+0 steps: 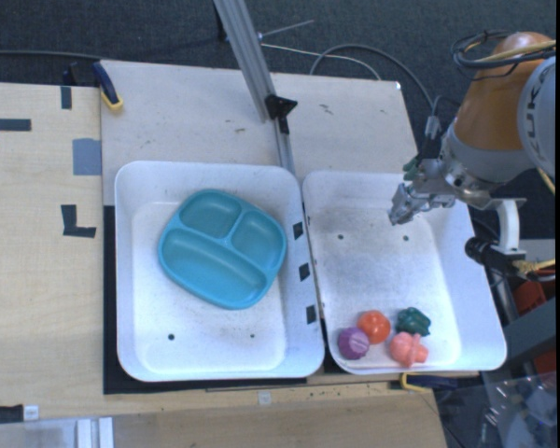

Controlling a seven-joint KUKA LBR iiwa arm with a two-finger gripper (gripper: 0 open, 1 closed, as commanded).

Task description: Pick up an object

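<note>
Several small toy foods lie in the near corner of the right bin (383, 269): an orange-red tomato (374, 325), a purple piece (353, 343), a dark green piece (413, 321) and a pink piece (408, 349). My gripper (401, 209) hangs over the far part of the right bin, well away from the toys, with nothing visible between its fingers. The arm comes in from the right, its orange band above the wrist.
A blue divided plate (223, 247) lies in the left bin (140, 278). A metal pole (247, 49) slants across the far bench, ending near the bins' shared rim. Cables trail behind the right bin.
</note>
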